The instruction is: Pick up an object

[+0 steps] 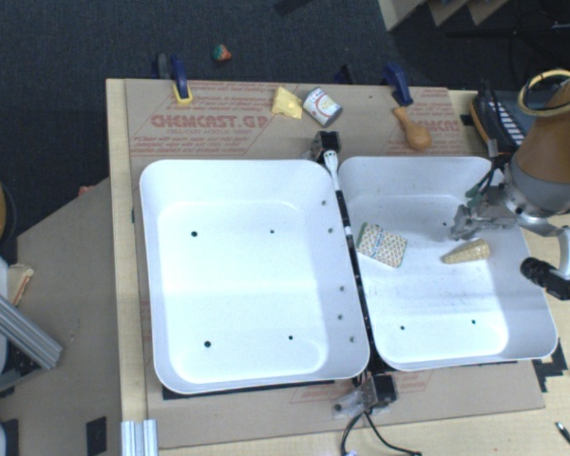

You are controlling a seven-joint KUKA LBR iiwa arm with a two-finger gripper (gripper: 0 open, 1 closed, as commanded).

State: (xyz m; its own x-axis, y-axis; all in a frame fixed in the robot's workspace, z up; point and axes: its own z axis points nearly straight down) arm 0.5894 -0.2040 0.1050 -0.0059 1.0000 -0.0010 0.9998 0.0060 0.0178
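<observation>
Now, you see the gripper (467, 218) low inside the right bin (513, 345), near its back right part, hanging from the grey arm (543, 174) that comes in over the rim. How it is set, wide or narrow, you cannot tell from this slanted view, because the metal parts are small and mixed together. Nothing is visibly caught in it, so I would not count anything as picked.

Just in front of the gripper lies a pale cone-shaped piece (466, 252), on its side, with the pointed end toward the left bin (247, 274). It is the nearest thing, and I judge it is the target, since the gripper stands almost above its thick end. Farther from the gripper, toward the wall between the two bins, lies a small patterned packet (381, 245), flat and a little turned. It is well apart from the cone, so it should not disturb a grasp.

Behind the bins, on the tabletop (218, 117), you find a yellow piece (287, 104), a small white box (322, 106) and a brown wooden-looking object (413, 130). They are outside the bins, so probably not meant for picking.
</observation>
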